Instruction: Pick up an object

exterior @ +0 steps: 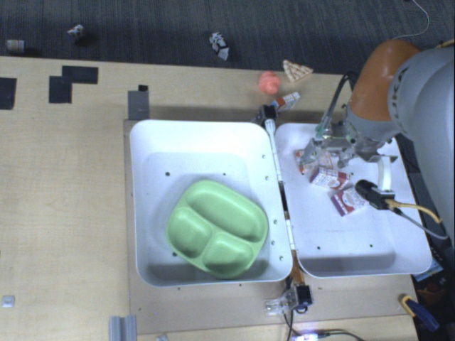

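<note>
My gripper reaches down into the right bin near its far edge, right over a small pile of red-and-white wrappers. A second red-and-white packet lies a little nearer the front. The arm's body hides the fingertips, and I cannot see anything between them. In the left bin lies a green divided plate, tilted toward the front.
On the bench behind the bins lie a pink ball, a triangular wedge and a small red-and-white tube. The arm's grey bulk hangs over the right bin's far right corner. A ridge separates the two bins.
</note>
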You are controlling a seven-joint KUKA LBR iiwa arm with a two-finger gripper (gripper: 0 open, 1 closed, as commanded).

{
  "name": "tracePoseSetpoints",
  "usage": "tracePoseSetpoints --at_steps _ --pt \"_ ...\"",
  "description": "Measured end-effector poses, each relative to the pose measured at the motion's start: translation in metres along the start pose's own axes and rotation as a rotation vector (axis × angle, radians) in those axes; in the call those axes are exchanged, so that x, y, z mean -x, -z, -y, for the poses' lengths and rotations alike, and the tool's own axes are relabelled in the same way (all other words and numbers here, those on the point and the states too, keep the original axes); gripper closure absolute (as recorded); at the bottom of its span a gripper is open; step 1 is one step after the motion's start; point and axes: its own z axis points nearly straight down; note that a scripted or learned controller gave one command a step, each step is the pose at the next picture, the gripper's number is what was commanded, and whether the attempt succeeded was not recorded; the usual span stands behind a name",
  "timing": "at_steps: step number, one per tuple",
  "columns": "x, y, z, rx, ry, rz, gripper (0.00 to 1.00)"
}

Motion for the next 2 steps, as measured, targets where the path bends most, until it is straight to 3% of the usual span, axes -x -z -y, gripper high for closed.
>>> tracePoseSetpoints --at_steps 1,2 --pt "-0.0005 0.0113 -0.0014 0.004 0.005 0.001 1.00" --pt "-0.0006 0.0112 -0.0013 0.004 0.005 0.001 0.00"
